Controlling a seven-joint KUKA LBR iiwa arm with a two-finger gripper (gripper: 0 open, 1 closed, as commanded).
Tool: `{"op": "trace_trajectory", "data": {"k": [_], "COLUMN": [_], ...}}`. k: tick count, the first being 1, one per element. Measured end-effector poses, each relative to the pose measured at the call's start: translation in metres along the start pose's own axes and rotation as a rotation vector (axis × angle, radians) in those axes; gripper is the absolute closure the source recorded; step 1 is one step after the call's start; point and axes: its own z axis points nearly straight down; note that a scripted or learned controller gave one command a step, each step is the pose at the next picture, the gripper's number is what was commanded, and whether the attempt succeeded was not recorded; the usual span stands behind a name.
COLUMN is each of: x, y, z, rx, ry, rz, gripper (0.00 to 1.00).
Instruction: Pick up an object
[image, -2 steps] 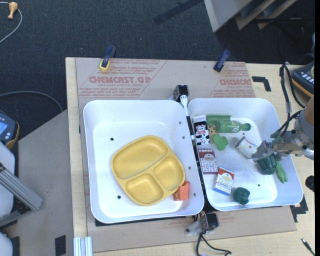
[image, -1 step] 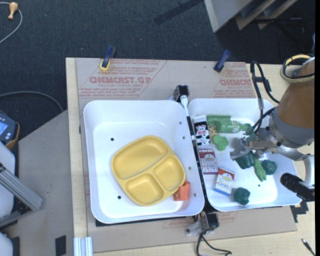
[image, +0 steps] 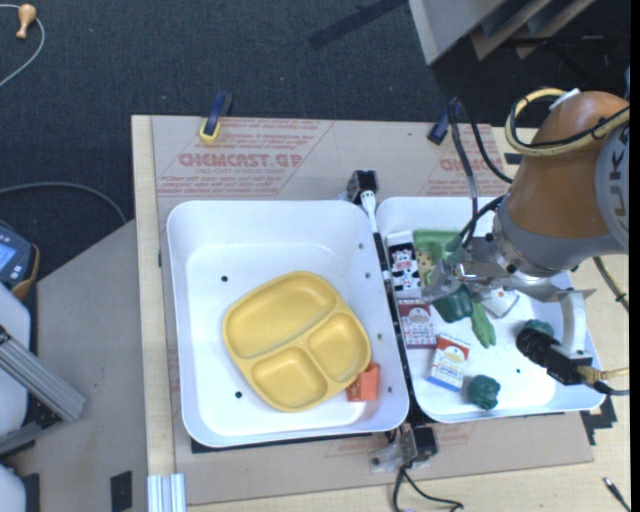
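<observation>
Arm (image: 565, 180) low over right bin (image: 520, 395) (wrist down)

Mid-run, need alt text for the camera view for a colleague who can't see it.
The grey and orange arm hangs over the right bin, its tool low among small green items and cartons. The left bin holds a yellow divided tray with an orange block beside it.

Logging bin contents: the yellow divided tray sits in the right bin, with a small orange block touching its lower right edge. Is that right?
Not quite. The camera view shows the yellow tray in the left bin, not the right. The orange block does touch its lower right edge.
</observation>
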Motion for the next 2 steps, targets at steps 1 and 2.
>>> {"op": "trace_trajectory", "data": {"k": [1, 2], "x": [0.052, 0.108], "y": [0.018, 0.030], "z": [-0.006, 0.003], "rx": [0.000, 0.001], "ry": [0.000, -0.001], "rz": [0.001, 0.002], "gripper": [1.00, 1.00]}}
